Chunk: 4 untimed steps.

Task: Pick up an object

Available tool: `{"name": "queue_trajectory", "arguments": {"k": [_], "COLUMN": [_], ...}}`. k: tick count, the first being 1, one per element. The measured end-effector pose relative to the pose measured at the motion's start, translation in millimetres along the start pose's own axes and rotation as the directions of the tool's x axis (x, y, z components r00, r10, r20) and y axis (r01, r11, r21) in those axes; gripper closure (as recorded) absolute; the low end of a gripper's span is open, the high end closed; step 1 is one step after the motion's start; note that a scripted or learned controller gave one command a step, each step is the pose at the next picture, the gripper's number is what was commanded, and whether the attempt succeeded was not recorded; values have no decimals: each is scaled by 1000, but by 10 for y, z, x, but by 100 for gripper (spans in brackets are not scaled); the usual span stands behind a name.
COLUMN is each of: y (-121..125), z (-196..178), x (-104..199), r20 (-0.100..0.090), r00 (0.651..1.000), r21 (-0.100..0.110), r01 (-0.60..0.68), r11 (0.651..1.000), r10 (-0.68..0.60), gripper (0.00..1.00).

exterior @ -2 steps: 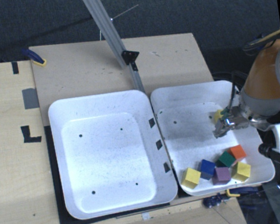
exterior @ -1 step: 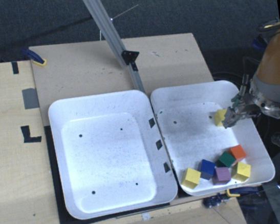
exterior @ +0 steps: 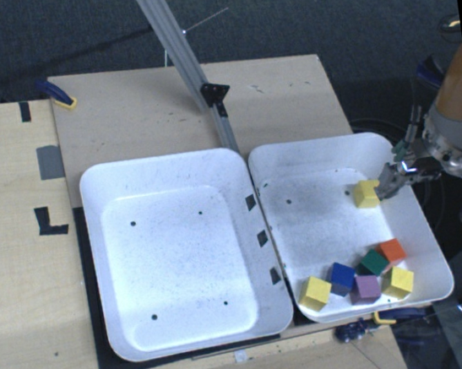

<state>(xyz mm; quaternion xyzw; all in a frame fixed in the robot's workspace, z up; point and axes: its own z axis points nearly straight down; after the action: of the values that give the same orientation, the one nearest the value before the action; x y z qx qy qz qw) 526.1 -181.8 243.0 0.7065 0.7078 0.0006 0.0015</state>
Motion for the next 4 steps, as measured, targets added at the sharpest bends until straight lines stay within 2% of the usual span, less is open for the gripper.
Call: {"name": "queue_trajectory", "arguments": {"k": [1,2,4], "y": [193,443,739], "z": [-82,9,-76], "x": [497,935,2043], "r20": [-3,-2,-3], "r00": [1000,1000,1000], "r21": [3,4,3], "r01": [5,4,5], "r11": [1000,1000,1000], "r10": [-5,-4,-5], "gripper": [100,100,100]}}
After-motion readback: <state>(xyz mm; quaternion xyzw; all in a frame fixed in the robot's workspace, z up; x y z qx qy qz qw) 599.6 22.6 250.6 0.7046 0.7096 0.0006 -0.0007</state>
